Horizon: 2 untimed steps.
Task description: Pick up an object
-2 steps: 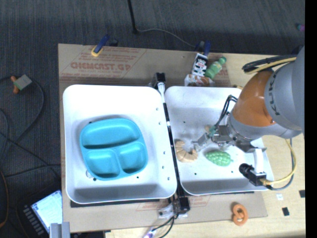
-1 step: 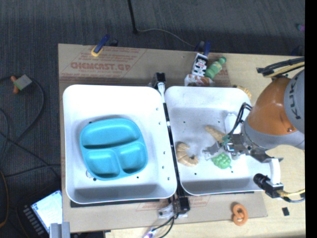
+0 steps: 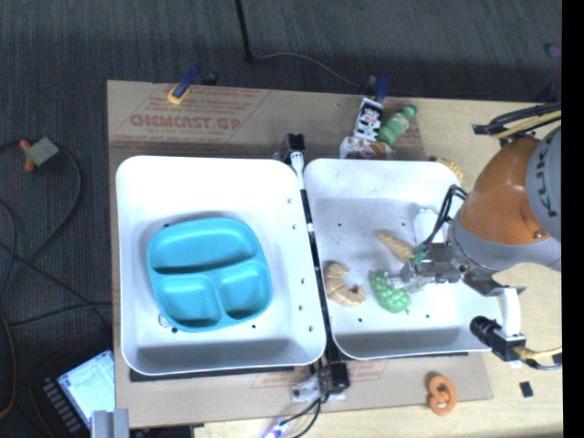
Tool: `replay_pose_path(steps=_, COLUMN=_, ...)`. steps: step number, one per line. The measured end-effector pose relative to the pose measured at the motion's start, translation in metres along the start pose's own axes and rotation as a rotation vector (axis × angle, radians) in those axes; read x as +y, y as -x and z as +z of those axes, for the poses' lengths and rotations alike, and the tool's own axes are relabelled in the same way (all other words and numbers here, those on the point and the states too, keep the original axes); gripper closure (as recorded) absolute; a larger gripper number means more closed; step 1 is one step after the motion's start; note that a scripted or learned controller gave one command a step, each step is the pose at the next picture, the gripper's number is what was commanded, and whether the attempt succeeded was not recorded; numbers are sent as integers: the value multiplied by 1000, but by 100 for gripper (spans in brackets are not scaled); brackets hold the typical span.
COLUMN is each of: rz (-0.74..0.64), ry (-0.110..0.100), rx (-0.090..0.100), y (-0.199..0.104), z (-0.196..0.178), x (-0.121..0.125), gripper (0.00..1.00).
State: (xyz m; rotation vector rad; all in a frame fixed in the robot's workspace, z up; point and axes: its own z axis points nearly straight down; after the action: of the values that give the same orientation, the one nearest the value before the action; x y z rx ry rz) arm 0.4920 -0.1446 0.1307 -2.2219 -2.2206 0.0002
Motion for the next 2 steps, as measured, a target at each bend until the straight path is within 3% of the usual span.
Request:
replay_pose_path(steps=1, rz=-1, ry=1, rx=-3, y=79, z=-19, x=130, gripper=100)
replay_pose_path(steps=2, rz=-2, ry=1, rx=-3, y=79, z=-19, x=130, gripper=0)
